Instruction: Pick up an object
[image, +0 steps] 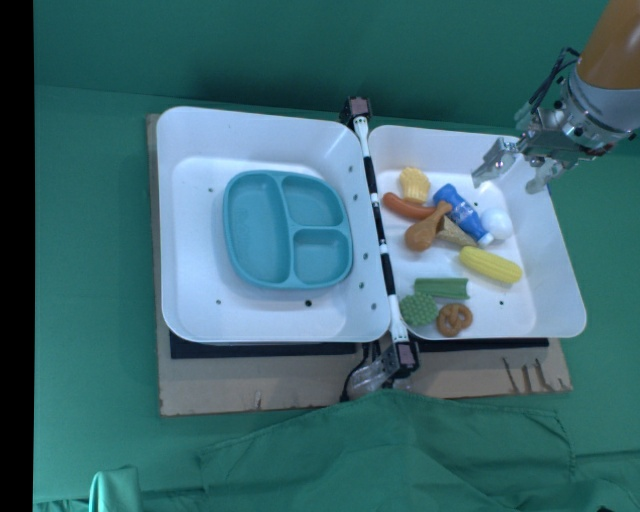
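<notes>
Camera view is showing my gripper (516, 166) hanging over the far right corner of the right bin (560, 290), jaws standing apart with nothing between them. I am judging the approach step to be in hand: no grasp is made yet.

Candidate objects are lying in a cluster in the right bin, to the near left of my fingers. A blue bottle (462, 212) is lying nearest, its white cap end touching a white egg (496, 224). A drumstick (427, 229) and a sausage (404, 206) are crossing just left of the bottle, with a yellow piece (414, 183) farther off. A corn cob (490, 265) is lying nearer the viewer, then a green bean (441, 288), a broccoli (419, 309) and a pretzel (454, 319).

In the left bin (200, 150) a teal plate (288, 228) is sitting alone.

My next move is calling for a short shift left and nearward, then a descent. I am rating the corn cob as the cleaner target, since it is lying apart from its neighbours; the bottle is crowded, and my fingers would risk fouling the egg.
</notes>
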